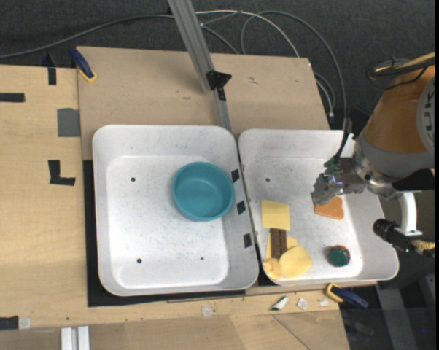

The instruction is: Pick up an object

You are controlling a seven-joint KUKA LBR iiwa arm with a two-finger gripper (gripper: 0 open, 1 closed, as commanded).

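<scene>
While my gripper (pixel 326 192) hovers over the orange piece (pixel 330 209), a shallow descent could miss it.

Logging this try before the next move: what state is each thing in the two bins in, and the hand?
teal bowl: upright, alone in the left bin.
yellow block: lying flat in the right bin.
brown piece: lying between the yellow block and the yellow lump.
orange piece: flat, just under the hand.
green ball: resting free.
</scene>
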